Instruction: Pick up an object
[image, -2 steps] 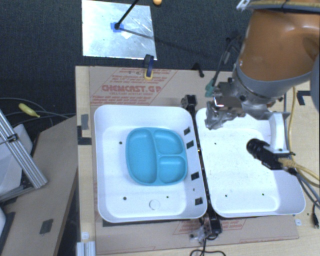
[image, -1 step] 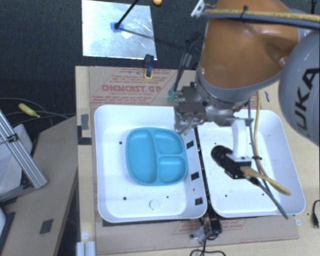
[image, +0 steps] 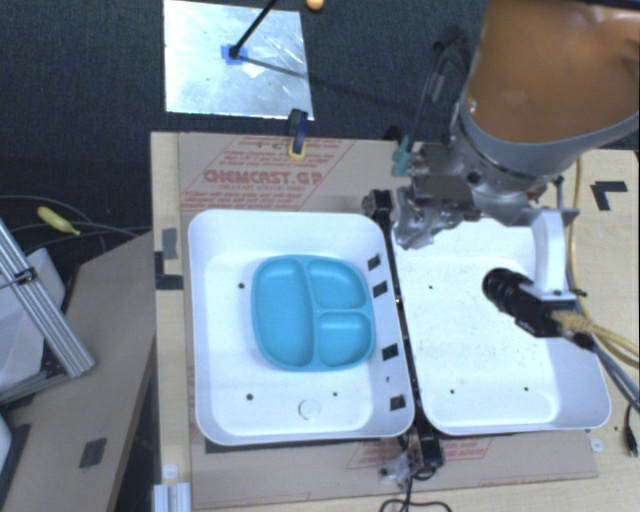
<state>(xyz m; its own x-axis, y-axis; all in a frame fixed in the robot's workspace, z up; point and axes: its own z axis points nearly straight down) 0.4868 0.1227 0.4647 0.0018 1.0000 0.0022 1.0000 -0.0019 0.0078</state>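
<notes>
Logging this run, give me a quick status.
Gripper over the divider's far end, fingers unreadable. Blue divided plate in left bin, untouched. Nothing blocking it.

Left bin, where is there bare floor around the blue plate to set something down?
In the left bin, bare strips run left of the blue divided plate and along the near wall. The plate fills the middle. The right bin is bare toward its near wall; the hand crowds its far corner.
</notes>
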